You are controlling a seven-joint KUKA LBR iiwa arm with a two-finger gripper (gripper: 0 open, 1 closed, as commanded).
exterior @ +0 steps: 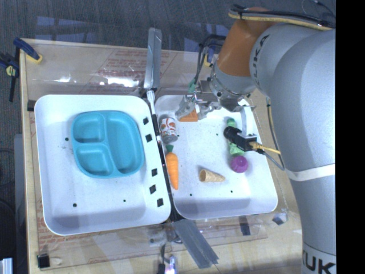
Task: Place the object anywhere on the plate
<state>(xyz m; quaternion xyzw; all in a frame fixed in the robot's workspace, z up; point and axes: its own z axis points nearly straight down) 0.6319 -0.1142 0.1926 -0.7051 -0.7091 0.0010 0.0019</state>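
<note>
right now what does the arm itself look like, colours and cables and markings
The arm is bulky, rounded and light grey, with an orange band above the wrist. Thin dark cables run along its top edge. Dark letters mark its base at lower right. The gripper is small and metallic.

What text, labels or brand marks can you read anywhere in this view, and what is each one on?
"KU": white letters on the arm's grey base, cut off by the frame's bottom edge.
"KU": dark letters on the arm's grey upper shell, partly seen at a steep slant.
Small can in the right bin: printed label, too small and blurred to read.
Faint reddish print on the bench top behind the bins: too blurred to read.
</note>
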